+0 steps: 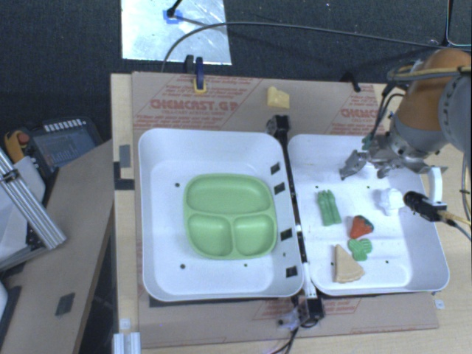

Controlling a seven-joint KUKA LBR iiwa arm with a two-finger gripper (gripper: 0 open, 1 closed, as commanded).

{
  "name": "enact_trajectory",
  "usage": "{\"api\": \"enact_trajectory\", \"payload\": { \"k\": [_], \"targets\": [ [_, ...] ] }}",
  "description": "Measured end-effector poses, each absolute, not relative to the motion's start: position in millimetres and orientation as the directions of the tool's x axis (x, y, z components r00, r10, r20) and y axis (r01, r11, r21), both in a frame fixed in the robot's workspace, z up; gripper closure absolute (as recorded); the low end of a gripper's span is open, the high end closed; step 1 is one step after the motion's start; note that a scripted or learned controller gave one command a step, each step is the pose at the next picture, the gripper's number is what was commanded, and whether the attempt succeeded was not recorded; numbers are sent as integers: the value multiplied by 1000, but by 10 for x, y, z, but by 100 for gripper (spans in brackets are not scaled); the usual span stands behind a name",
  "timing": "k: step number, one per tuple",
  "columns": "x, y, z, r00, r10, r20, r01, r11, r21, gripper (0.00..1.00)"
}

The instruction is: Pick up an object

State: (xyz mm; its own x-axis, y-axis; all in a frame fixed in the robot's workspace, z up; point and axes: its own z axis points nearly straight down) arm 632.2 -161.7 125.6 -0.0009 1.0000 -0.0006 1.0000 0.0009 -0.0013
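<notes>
Two white bins (214, 142), one green tray (228, 216), four toy foods, end effector (369, 161) grip state unclear

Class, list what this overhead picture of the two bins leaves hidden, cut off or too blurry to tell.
- End effector: blurred and small, so open or shut is unclear.
- Arm: cut off by the right edge.
- White object in the right bin: too small and pale against the bin to identify.
</notes>
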Motion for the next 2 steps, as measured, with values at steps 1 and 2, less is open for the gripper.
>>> {"api": "enact_trajectory", "payload": {
  "k": [1,2],
  "targets": [
    [6341,-1616,1396,-2,1000,-2,1000,2,5,100],
    [6339,-1617,1838,-3,1000,-1,1000,3,6,100]
  ]
}}
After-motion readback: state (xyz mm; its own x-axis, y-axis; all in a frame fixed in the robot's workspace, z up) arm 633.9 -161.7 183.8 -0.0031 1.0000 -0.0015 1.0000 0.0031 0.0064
